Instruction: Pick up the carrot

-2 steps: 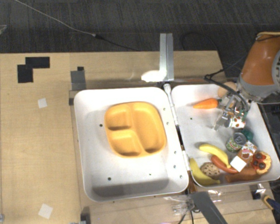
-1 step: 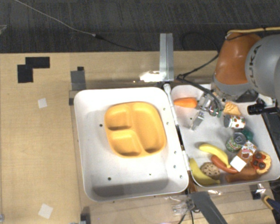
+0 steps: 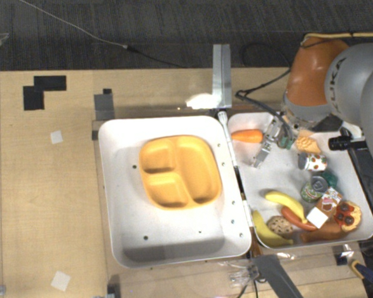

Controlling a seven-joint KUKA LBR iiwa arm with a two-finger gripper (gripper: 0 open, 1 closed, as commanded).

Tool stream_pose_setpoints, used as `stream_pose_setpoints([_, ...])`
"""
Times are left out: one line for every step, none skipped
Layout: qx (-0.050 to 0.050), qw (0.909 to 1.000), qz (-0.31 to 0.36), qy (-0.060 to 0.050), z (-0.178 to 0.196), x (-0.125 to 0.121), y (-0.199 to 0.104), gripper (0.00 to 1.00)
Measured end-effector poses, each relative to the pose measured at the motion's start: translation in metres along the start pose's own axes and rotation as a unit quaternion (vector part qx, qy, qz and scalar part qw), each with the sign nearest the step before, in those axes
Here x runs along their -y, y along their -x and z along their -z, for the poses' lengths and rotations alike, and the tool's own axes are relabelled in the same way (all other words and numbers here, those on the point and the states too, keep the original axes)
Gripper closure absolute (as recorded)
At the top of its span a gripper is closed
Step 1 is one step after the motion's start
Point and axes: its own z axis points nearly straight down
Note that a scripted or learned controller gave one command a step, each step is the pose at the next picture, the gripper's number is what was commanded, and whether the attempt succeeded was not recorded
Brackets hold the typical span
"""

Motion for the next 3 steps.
stream_pose_setpoints([-0.001, 0.9931, -0.117, 0.002, 0.000, -0.008, -0.005, 0.00])
stream_pose_setpoints([0.006, 0.9624, -0.271, 0.011, 0.000, -0.011, -0.013, 0.00])
stream_pose_setpoints([-0.005, 0.9218, -0.388, 0.004, 0.000, -0.014, 0.002, 0.00])
